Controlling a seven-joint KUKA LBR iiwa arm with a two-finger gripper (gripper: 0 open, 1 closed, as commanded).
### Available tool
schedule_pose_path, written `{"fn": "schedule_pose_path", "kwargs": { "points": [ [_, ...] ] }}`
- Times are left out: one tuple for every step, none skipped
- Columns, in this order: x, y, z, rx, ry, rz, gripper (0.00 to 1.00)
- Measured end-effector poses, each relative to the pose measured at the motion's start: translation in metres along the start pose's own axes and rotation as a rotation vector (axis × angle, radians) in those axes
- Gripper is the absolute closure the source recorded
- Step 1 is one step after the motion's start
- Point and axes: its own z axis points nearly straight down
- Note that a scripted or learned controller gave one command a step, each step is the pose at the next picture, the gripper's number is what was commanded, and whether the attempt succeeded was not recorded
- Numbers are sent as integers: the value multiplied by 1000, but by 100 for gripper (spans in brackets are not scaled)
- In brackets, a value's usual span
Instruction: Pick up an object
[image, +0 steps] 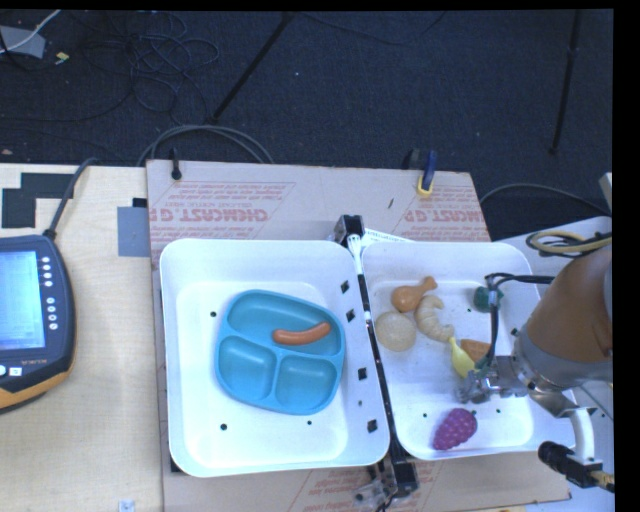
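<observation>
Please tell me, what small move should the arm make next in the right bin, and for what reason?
Probably a short descent onto the yellow piece. The gripper sits low in the right bin, right beside that piece, with the purple grapes just below it in the view. Nothing is visibly between its fingers, so no object seems picked up yet, and the yellow piece looks nearest.

Both bins (190, 300) were white. In the left one sat a bright blue divided plate (280, 352) bearing an orange-red sausage (301, 334). The right bin (420, 440) showed a purple grape bunch (454, 429), a tan drumstick (413, 296), a cream-coloured round piece (395, 332) and a yellow piece (460, 356). The cardboard (250, 205) beneath was brown with red lettering.
</observation>
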Motion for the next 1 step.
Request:
{"fn": "schedule_pose_path", "kwargs": {
  "points": [
    [0, 0, -3, -3, -1, 3, 0]
  ]
}}
